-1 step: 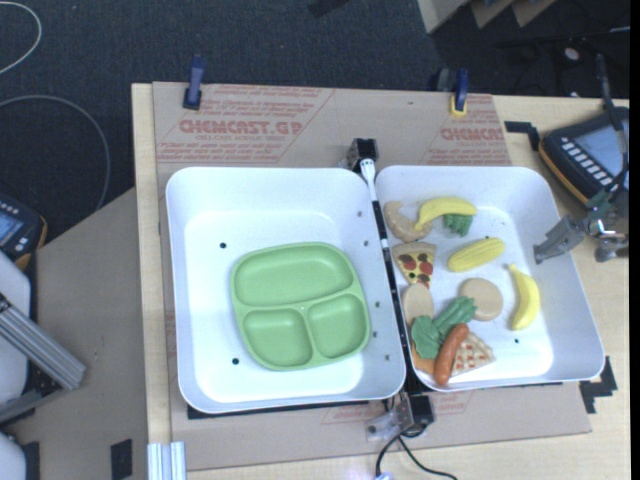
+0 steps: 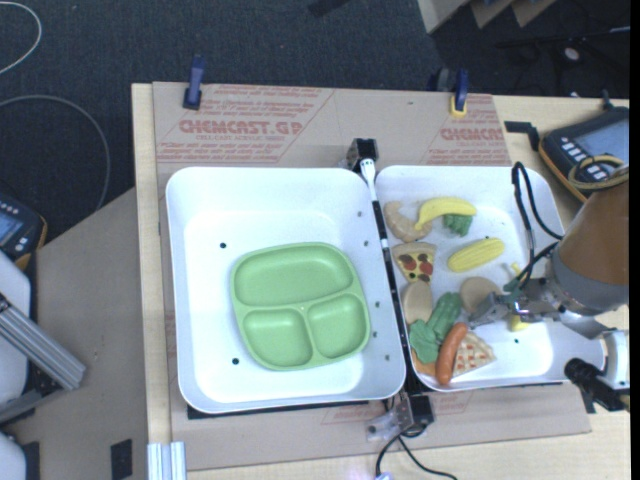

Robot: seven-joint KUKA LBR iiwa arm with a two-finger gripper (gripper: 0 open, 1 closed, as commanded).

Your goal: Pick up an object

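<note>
Gripper [image 2: 492, 311] low in right bin [image 2: 535, 190], beside beige toy piece [image 2: 477, 290]; finger state cannot be told. Toy food clustered there: banana [image 2: 446, 208], corn [image 2: 475, 255], pizza slice [image 2: 473, 356]. Green tray [image 2: 298, 305] alone in left bin [image 2: 200, 268].

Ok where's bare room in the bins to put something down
Left bin: bare floor all round the green tray, widest along the far wall. Right bin: crowded on its left with toy food; a bare patch at the near right corner, by the gripper.

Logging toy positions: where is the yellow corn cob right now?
The yellow corn cob lies in the right white bin, below the yellow banana and right of the pizza slice card.
</note>
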